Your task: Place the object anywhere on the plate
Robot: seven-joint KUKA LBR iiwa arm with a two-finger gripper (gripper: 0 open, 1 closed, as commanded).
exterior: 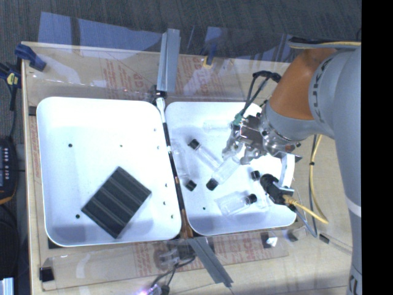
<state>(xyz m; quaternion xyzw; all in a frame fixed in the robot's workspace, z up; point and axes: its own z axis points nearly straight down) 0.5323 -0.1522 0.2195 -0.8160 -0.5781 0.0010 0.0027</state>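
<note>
On bench: two white bins — fingers pinching clear vial.

You are looking down on a robotics lab bench: two shallow white bins sit side by side on a wooden board taped over with clear film, above dark carpet along the top of the frame. At right, the grey industrial arm with loose cables confirms it.
</note>
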